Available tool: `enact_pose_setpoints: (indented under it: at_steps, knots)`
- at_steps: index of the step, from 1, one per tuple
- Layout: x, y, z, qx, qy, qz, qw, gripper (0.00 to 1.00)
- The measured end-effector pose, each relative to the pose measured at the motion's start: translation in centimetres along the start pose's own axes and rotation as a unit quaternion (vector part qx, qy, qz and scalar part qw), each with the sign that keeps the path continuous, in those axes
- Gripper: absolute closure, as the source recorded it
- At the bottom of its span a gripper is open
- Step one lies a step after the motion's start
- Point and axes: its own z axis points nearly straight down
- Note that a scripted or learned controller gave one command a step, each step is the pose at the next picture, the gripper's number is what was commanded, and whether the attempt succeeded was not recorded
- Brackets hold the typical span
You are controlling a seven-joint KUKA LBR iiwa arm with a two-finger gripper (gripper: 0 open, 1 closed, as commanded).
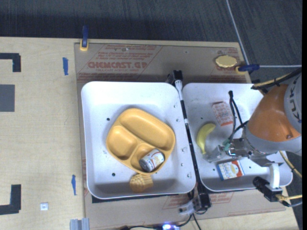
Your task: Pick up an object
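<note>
Bench (38, 128) with two white bins, seen from above. The left bin (96, 99) holds a yellow divided tray (139, 131) (a small can (152, 161) lies in one compartment) and a tan lumpy item (141, 182) just beside the tray's near edge. The right bin (201, 95) holds a banana (205, 136), a small white-and-red packet (221, 113) and a blue-and-orange carton (229, 169). The arm (273, 121) reaches in from the right, its gripper (225, 150) low between banana and carton; whether the jaws are spread or closed, or grip anything, cannot be told.

Judged target: the banana, curved, yellow, greenish at its lower end, lying flat near the right bin's left wall. A sound grasp would straddle its middle across the short width, clear of the wall, and descend fully before closing.
</note>
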Motion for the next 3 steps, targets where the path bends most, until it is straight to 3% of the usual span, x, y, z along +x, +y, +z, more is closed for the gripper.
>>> enact_pose_setpoints:
  at_steps: [1, 2, 3]
  knots:
    - [1.7, 0.1, 0.0, -0.001, -0.001, 0.0, 1.0, 0.0]
    - [1.7, 0.3, -1.1, -0.004, -0.002, 0.001, 1.0, 1.0]
    - [1.7, 0.2, -1.1, -0.004, -0.002, 0.001, 1.0, 0.0]
